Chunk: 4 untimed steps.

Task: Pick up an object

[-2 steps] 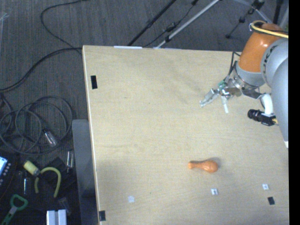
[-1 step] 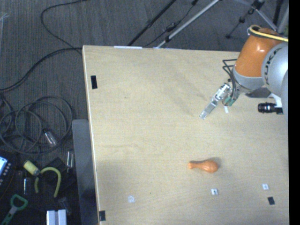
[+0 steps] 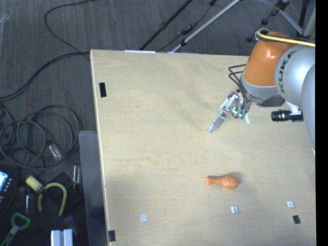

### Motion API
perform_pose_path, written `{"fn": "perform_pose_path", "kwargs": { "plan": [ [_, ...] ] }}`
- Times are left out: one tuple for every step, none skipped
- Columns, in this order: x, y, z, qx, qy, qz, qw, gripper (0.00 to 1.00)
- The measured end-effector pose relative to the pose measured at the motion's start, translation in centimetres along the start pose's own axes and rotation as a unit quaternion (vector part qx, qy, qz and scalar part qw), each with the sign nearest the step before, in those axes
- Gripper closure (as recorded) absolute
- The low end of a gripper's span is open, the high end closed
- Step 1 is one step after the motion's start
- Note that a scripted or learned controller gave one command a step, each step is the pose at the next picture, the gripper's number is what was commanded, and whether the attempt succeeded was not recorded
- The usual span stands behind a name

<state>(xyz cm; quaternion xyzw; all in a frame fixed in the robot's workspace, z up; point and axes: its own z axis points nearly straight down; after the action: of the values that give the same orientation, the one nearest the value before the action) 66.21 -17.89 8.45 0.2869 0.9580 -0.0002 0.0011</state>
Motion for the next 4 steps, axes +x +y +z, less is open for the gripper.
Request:
{"fn": "perform_pose_path", "kwargs": {
  "plan": [
    [-1.5, -3.0, -4.2, 0.0, 0.0, 0.165, 0.9863, 0.0],
    [-2.8, -3.4, 0.0, 0.0, 0.0, 0.021, 0.9998, 0.0],
    [0.2, -0.2, 0.0, 0.0, 0.0, -0.084, 0.9965, 0.0],
    [-1.0, -4.0, -6.0, 0.0, 0.0, 0.109, 0.994, 0.0]
  ]
}}
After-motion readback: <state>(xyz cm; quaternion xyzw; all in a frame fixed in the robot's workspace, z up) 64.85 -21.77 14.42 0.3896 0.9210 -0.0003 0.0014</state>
